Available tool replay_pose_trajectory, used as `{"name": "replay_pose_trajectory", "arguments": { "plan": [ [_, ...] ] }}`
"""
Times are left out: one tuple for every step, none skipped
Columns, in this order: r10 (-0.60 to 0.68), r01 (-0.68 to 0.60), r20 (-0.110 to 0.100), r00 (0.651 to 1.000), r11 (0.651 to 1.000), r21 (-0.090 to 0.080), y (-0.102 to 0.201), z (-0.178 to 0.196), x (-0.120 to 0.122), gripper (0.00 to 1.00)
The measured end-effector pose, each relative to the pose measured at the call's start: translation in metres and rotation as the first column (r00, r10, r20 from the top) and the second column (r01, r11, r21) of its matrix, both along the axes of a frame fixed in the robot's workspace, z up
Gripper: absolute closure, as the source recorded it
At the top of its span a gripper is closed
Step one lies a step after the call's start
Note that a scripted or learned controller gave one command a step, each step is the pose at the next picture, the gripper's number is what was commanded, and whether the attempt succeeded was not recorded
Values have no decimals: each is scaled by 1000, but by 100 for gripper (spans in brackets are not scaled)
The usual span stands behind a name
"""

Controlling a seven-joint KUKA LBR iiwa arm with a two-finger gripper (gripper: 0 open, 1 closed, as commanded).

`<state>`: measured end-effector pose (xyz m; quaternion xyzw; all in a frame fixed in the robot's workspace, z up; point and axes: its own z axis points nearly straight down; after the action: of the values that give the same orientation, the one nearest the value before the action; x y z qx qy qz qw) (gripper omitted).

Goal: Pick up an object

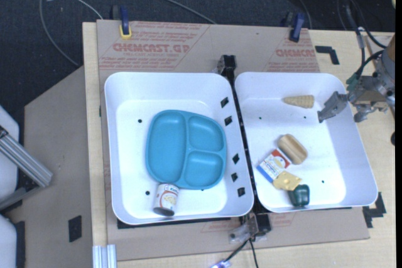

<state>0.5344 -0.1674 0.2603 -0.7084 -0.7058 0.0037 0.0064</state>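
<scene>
The right bin [352, 160] holds a tan cone [298, 101] near its far wall, a brown bread roll [293, 149] in the middle, and a small red, white and blue carton [273, 166]. A yellow piece [286, 182] and a dark green piece [300, 196] lie by the near wall. My gripper [347, 111] hangs over the bin's right far corner, to the right of the cone. Its fingers [330, 108] are spread open and hold nothing.
The left bin [119, 135] holds a blue divided plate [186, 149] and a small can [166, 199] lying at its near edge. A black divider [233, 135] with clips runs between the bins. Clamps and cables sit beyond the board's far edge.
</scene>
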Motion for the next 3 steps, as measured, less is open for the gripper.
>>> {"name": "replay_pose_trajectory", "arguments": {
  "plan": [
    [4, -4, 13, 1000, 1000, -3, 1, 7, 2, 0],
    [4, -4, 8, 1000, 1000, -1, 11, -49, -2, 0],
    [3, -3, 10, 1000, 1000, -1, 8, -91, -1, 0]
  ]
}}
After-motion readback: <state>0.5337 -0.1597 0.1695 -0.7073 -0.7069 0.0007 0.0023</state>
